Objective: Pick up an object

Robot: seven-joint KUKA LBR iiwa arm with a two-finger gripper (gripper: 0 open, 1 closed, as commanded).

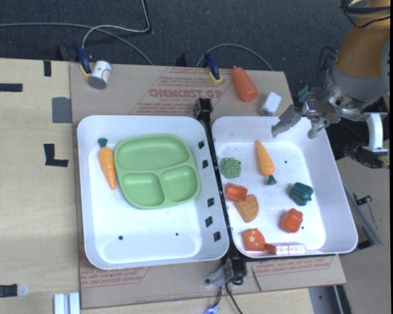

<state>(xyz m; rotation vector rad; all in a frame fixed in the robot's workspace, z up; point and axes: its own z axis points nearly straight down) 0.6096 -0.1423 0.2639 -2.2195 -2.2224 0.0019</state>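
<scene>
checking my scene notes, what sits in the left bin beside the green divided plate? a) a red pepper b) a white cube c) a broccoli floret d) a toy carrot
d, a toy carrot lies in the left bin just left of the green divided plate, while the broccoli floret is in the right bin.

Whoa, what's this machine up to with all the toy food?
A robot arm reaches in from the right, and its gripper hangs open over the top edge of the right bin, holding nothing. That bin holds toy food: a carrot, broccoli, a green pepper and a tomato, among others. The left bin holds a green plate and another carrot. Nothing has been picked up yet.
</scene>
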